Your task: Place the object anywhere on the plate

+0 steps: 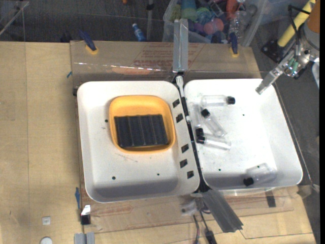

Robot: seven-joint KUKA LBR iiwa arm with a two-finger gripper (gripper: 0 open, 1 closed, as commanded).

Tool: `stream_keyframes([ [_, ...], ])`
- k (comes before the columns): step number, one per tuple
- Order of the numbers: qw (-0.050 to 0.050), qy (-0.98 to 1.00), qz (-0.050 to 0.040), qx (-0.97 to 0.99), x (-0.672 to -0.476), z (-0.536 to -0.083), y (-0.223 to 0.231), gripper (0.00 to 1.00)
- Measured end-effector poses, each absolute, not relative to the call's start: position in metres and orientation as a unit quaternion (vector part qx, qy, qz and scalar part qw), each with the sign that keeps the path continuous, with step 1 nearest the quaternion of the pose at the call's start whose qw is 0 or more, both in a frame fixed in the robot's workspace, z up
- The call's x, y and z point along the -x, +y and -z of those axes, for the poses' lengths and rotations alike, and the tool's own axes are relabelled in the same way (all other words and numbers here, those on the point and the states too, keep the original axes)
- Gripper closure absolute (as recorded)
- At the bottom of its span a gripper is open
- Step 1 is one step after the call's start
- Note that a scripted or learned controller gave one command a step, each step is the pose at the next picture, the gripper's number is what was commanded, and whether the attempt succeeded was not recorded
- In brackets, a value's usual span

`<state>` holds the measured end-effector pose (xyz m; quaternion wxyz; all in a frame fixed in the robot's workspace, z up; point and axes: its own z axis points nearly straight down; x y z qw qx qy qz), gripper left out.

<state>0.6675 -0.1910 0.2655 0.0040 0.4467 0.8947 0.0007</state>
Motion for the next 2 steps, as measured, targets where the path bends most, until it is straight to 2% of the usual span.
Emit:
stream_keyframes([
  [1, 0.005, 0.959, -0.0004, -0.284, -0.6611, -0.2807, -0.2238, 0.0],
  [2, 0.003, 0.994, -0.0008, -0.108, -0.6587, -0.2746, -0.2221, 0.0],
])
